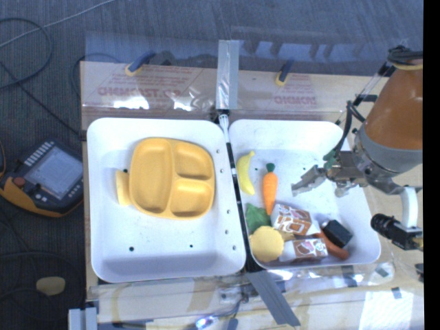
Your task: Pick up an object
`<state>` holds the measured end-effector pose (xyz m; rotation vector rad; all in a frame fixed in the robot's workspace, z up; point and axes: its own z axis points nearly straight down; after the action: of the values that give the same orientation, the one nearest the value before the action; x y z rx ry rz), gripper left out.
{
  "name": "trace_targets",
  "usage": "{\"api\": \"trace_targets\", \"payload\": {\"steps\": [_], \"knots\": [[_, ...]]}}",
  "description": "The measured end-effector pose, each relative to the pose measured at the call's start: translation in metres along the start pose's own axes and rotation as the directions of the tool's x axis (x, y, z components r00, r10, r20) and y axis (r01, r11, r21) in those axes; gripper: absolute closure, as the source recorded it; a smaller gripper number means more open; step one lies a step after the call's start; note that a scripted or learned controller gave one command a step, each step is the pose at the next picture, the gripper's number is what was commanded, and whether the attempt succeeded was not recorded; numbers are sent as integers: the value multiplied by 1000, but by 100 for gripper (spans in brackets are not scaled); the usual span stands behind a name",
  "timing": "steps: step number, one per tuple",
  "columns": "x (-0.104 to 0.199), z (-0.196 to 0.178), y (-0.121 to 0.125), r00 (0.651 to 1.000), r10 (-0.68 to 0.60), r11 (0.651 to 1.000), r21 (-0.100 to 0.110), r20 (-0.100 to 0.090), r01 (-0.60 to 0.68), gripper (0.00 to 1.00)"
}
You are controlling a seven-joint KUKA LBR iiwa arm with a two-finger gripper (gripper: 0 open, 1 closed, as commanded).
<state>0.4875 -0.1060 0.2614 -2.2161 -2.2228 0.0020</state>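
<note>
Red mirrored lettering on the cardboard-covered surface (103, 88) is unreadable; grey carpet (41, 47) surrounds it. The jaws stand apart above the carrot (269, 190).

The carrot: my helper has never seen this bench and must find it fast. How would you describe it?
Look in the right bin of the two white ones. Near its left wall, beside the banana, lies the carrot, pointing towards the bench's front edge. It is the one orange, tapered thing with a green tuft on top.
</note>
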Motion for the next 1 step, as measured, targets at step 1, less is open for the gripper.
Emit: {"api": "trace_targets", "payload": {"steps": [1], "knots": [[2, 115, 61, 998, 63, 998, 1, 1, -63, 0]]}}
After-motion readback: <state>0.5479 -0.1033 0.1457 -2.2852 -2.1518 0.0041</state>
